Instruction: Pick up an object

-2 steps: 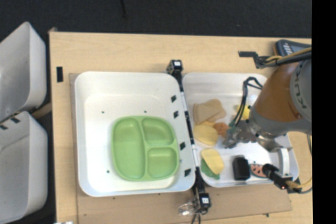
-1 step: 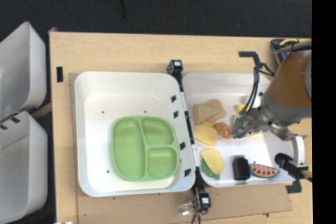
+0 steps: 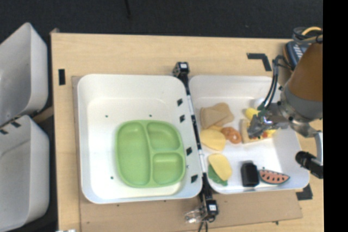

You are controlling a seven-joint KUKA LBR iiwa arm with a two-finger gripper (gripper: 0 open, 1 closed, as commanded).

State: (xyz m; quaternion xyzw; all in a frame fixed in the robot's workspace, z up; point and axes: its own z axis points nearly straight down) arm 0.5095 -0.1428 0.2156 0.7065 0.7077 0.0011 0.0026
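Observation:
My gripper reaches in from the right and hangs low over the right bin, near its right side. Directly under and beside it lie small yellow and red pieces. To its left sit a tan bread slice, an orange-red piece and a pale yellow piece. Nearer the front lie a yellow-and-green piece, a black block and a watermelon slice. I see nothing clearly held between the fingers.
The left bin holds a green divided plate. A divider with black clips separates the bins. Wooden bench surrounds them; white objects stand at the far left.

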